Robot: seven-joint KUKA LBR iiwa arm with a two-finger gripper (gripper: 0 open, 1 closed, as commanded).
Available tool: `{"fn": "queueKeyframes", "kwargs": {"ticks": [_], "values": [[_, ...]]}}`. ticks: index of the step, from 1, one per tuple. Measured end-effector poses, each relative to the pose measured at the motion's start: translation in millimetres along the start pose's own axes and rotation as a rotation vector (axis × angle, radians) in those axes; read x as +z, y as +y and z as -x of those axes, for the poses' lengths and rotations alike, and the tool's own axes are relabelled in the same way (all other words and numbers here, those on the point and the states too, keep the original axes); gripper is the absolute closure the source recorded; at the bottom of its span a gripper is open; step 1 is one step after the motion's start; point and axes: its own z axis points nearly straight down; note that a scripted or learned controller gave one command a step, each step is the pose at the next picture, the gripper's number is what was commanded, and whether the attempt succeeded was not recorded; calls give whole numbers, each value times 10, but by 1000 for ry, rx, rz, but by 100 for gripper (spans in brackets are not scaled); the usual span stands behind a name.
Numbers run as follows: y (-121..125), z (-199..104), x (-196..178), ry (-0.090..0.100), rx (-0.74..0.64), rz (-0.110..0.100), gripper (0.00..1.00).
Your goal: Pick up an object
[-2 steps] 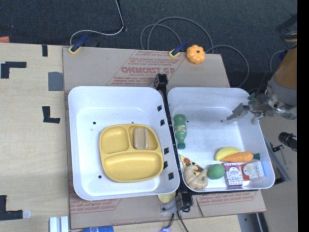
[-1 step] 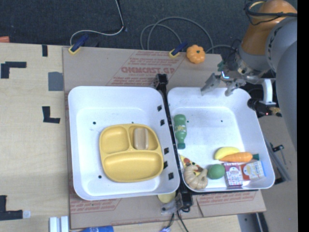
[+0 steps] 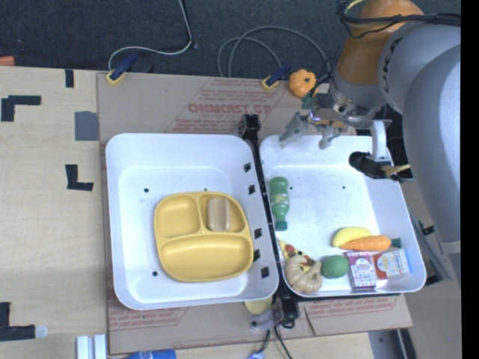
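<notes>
My gripper (image 3: 308, 135) hangs over the far rim of the right bin (image 3: 389, 200), open, with nothing between its two grey fingers (image 3: 291, 133). Below it in that bin lies a green bottle (image 3: 278, 200) against the left wall. Along the near side sit a yellow banana (image 3: 349, 235), an orange carrot (image 3: 367, 243), a green lime (image 3: 335, 266), a red-and-white carton (image 3: 378, 266) and a tan bread-like piece (image 3: 303, 274). The gripper touches none of them.
The left bin (image 3: 127, 170) holds a yellow divided plate (image 3: 202, 249) with a tan item (image 3: 218, 214) in one compartment. A small orange pumpkin (image 3: 301, 82) lies on the cardboard behind the bins. Cables loop at the back.
</notes>
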Motion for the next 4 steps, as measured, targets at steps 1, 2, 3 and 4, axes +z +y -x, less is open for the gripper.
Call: {"fn": "queueKeyframes", "kwargs": {"ticks": [1,2,3,4], "values": [[-5,-397,109,-2,4,-2,0],[-562,20,-1197,-5,10,12,0],[-214,-309,-990,-3,5,1,0],[-225,-656,-1098,-2,5,1,0]]}}
